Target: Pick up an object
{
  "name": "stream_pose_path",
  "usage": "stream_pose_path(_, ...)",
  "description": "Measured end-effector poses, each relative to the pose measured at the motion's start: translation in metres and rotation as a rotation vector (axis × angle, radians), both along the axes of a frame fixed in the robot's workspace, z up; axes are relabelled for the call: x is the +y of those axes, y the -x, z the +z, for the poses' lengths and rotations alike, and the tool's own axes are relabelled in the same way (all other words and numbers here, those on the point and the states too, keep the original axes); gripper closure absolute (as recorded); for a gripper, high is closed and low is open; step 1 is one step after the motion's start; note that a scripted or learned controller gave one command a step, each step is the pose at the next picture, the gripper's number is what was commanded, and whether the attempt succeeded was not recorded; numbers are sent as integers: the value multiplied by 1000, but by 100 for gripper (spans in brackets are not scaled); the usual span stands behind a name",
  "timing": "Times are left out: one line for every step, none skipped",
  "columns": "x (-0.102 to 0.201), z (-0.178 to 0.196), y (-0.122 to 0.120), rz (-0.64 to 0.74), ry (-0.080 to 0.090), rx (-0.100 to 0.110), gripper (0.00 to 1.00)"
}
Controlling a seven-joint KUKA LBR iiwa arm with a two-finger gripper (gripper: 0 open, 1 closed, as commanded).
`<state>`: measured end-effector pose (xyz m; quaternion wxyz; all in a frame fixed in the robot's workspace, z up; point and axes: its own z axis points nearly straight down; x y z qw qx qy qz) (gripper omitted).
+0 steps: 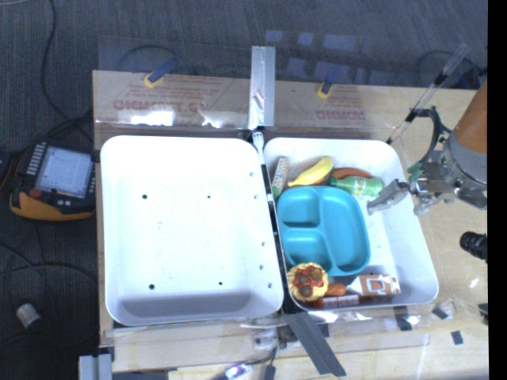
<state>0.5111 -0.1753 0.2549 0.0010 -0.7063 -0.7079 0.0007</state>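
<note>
Two white bins are sitting side by side. The left bin [182,228] is showing only its bare floor. The right bin [412,248] is holding one blue divided tray [325,232], one yellow banana [311,172] and one green bottle [358,186] lying along the far wall, and one small pizza [308,279] and one brown carton [377,286] lying at the near wall. The gripper [390,195] is hanging over the right bin's right side, just beside the tray, holding nothing; its opening cannot be made out.

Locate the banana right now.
The banana lies in the right bin, at its far edge, just above the blue tray and left of the green bottle.
</note>
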Motion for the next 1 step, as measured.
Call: stream_pose_path(-36,-124,13,-111,-1,2,0)
